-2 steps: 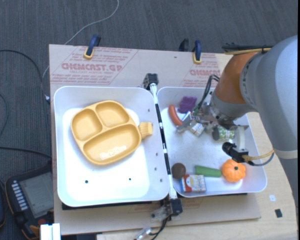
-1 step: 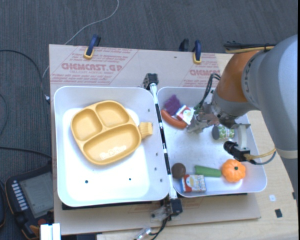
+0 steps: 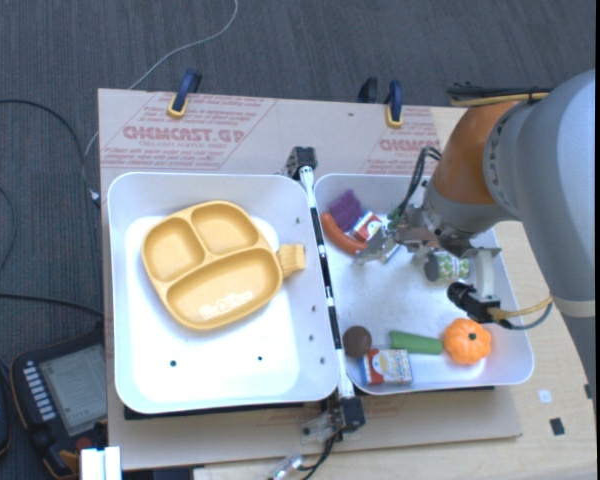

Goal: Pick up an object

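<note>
Overhead, the grey KUKA arm (image 3: 550, 168) with its orange band (image 3: 465, 163) comes in from the right and bends down over the right bin (image 3: 510, 368). The bench board (image 3: 180, 133), printed with red lettering and clipped at its far edge by two blue-and-yellow clamps, carries both shallow white bins side by side, touching along a dark centre seam. The left bin (image 3: 150, 368) holds a yellow divided plate (image 3: 215, 263) with three compartments and a small tab handle pointing right toward the seam.

The gripper (image 3: 380, 243) hangs low over the far left part of the right bin; whether its fingers are apart or together cannot be told, as metal parts and nearby items blur together there. Just beside it, to the left, lie a red-orange sausage-shaped piece (image 3: 335, 233) and, farther back, a purple item (image 3: 344, 207). A small red and white item (image 3: 362, 230) sits right at the gripper, contact unclear.

Near the right corner of the right bin sits an orange toy pumpkin (image 3: 467, 341), with a green stick-shaped piece (image 3: 415, 342) just left of it. A small red and white carton (image 3: 388, 366) lies at the near edge, and a brown ball (image 3: 357, 340) rests beside it, close to the seam. A greenish small item (image 3: 448, 266) lies under the wrist.
</note>
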`<state>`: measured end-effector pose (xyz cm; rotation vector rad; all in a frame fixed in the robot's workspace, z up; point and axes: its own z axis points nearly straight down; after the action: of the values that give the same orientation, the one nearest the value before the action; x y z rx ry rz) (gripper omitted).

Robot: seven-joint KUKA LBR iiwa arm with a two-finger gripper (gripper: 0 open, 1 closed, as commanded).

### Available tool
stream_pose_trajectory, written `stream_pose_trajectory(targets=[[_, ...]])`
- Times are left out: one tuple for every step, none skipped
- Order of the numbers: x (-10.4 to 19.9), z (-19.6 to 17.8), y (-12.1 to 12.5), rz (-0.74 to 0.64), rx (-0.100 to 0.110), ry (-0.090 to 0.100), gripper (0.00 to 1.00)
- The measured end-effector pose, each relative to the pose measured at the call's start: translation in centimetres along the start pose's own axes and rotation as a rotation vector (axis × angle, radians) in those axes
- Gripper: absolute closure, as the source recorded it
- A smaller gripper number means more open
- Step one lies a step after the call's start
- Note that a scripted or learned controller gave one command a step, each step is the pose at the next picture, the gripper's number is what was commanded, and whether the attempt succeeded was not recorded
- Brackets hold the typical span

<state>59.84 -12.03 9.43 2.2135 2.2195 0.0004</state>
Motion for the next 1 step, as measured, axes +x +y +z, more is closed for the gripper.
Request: stream_pose_trajectory(targets=[[-0.02,-0.65,-0.03,-0.001,0.005,-0.001,1.0]])
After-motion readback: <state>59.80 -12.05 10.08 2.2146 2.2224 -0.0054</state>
